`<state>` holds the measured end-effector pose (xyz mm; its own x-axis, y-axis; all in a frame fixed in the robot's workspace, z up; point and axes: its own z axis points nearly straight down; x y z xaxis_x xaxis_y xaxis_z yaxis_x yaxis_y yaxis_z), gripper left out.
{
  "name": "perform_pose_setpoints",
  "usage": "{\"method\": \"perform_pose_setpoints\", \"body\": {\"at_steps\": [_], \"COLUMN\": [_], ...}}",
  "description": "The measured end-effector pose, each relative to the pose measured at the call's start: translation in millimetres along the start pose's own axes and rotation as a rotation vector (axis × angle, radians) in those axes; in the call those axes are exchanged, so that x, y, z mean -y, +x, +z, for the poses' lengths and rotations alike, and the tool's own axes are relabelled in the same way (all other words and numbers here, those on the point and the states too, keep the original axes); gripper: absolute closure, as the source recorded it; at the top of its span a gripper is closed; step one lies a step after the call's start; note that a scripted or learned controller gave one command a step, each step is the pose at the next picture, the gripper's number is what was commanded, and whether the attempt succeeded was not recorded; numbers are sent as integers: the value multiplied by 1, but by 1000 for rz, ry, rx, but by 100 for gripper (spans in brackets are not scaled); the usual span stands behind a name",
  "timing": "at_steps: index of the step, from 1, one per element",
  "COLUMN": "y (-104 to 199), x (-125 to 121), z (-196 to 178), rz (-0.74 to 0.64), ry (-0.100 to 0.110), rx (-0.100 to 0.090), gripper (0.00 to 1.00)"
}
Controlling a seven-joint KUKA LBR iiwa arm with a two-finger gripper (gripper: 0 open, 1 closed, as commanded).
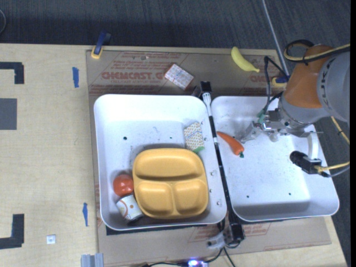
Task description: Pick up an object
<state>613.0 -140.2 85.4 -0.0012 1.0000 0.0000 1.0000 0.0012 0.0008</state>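
- Left bin [105, 115]: holds a yellow divided tray [169, 182] in its near half, rigid moulded plastic, broad and smooth. I judge it too wide for my span and likely to slip at its rounded rim.
- Between the tray and the left wall lie a red ball [122, 183] and a small white cup [129, 207], both touching or nearly touching the tray. They look light, but the crowding leaves little room to close around them.
- A patterned packet [193, 135] lies near the right wall of the left bin, just beyond the tray. It looks soft, flat and light, and I judge it hard to pinch from above.
- Right bin [289, 204]: an orange carrot [230, 142] lies by its left wall, toward the far corner, slanted, with its green end pointing to the near side. I judge it a light, stiff plastic toy with a smooth skin. Best hold: across the thick middle, with closure square to its long axis.
- My fingers [260, 124] are low over the far part of the right bin, to the right of the carrot. The carrot is near but apart from them, not between them.
- Whether my fingers are spread or closed I cannot tell, since the wrist and cables mask them.
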Motion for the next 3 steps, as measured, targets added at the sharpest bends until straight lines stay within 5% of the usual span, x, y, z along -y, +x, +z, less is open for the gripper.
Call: {"method": "perform_pose_setpoints", "body": {"at_steps": [1,2,3], "y": [42,28,19], "x": [19,-24,35], "z": [-1,0,0], "rz": [3,0,2], "ry": [-4,-2,-2], "rx": [5,1,1], "gripper": [0,0,0]}}
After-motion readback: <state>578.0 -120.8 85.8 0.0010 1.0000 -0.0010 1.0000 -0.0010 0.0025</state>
